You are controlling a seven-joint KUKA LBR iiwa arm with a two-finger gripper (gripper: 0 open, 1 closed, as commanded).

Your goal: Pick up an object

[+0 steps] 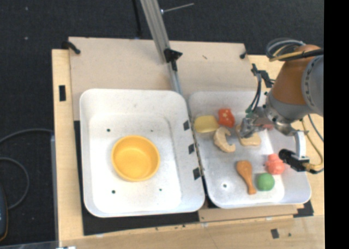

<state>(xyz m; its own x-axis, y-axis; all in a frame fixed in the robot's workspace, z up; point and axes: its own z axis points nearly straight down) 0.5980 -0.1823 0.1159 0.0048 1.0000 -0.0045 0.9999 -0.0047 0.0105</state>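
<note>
- Camera view: right bin [289, 196] holds the small objects; left bin [98, 106] holds a yellow bowl [136, 158].
- Gripper [248, 128] sits low above the tan piece [251, 141]; its opening I cannot tell.
- Best to centre on that piece before closing.

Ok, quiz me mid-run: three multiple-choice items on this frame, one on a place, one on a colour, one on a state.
1. Where is the yellow bowl?
A. left bin
B. right bin
C. bare bench

2. What colour is the ball by the drumstick-shaped toy?
A. blue
B. green
C. white

3. How does the bowl sit?
A. tipped on its side
B. upside down
C. upright, mouth up

Answers: 1 A, it rests on the left bin floor. 2 B, it is green, in the right bin. 3 C, its hollow faces the camera.
</note>
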